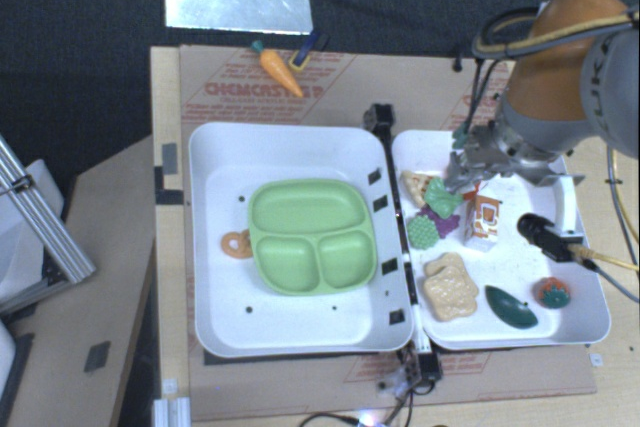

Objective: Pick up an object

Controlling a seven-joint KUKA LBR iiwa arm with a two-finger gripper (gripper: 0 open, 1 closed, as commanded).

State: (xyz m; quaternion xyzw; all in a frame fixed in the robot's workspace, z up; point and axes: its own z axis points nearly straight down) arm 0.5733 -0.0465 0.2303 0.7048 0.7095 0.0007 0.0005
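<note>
In the camera view we see the arm (pixel 560 65) reaching in from the right, with its gripper (pixel 457 181) low over the rear left part of the right bin (pixel 590 315). It hangs just above a green leafy piece (pixel 441 202), so close that we cannot tell whether they touch. We also cannot tell how wide the gripper is spread or whether it has hold of anything. Just beside the leafy piece lie a pale yellowish piece (pixel 416 185) toward the back and a green bumpy cluster (pixel 423 233) toward the front, with a bit of purple between them. A small red and white carton (pixel 483 220) stands to the right of the leafy piece. Nearer the front of that bin we find a tan biscuit-shaped piece (pixel 448 286), a dark green oval piece (pixel 512 308) and a small red-orange round piece (pixel 551 293), each apart from the others. The left bin (pixel 215 165) holds a light green divided plate (pixel 310 235), with a small orange ring (pixel 237 245) just beside its left edge. Behind the bins, on the desk (pixel 110 205), lies a toy carrot (pixel 281 73).
</note>
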